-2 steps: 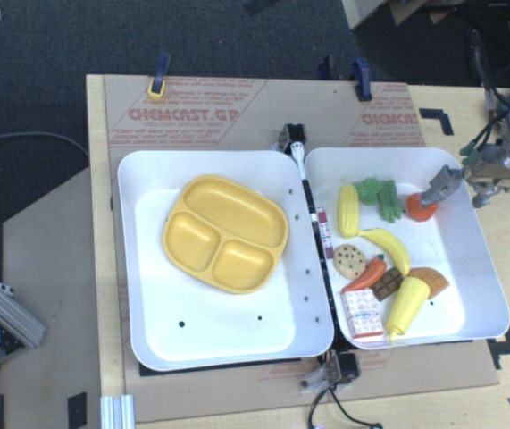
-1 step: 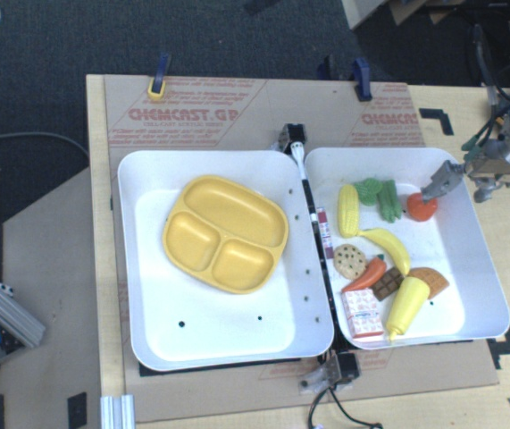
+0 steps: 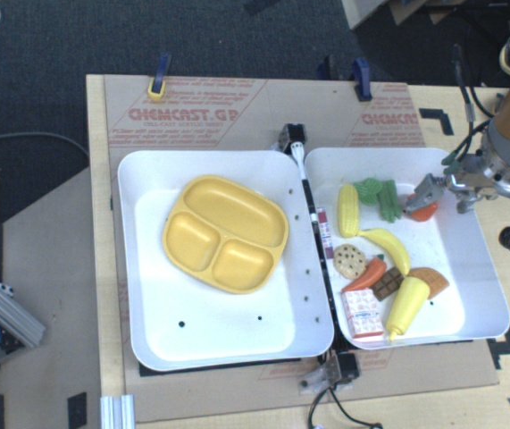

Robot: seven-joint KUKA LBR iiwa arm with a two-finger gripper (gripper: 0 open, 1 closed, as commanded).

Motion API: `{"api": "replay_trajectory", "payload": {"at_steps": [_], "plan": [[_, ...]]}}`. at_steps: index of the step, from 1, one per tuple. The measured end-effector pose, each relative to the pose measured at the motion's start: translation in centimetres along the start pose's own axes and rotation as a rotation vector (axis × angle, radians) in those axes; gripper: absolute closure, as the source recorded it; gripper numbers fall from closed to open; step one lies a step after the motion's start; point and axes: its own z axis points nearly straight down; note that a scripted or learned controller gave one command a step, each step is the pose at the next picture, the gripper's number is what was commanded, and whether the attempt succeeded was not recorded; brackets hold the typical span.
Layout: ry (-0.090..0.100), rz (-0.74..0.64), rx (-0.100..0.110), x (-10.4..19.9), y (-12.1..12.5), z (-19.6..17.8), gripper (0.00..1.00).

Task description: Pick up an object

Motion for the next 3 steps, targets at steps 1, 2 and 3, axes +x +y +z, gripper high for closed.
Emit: {"api": "replay_trajectory", "payload": {"at_steps": [1,2,3], "plan": [[0.001,0.001,0.003,0.4,-0.4,6.3,0.0],[0.001,0.002,-0.016,0.6,0.1,10.8,0.0],[-0.005,0.001,-0.026,0.4,0.3,9.3,1.0]]}}
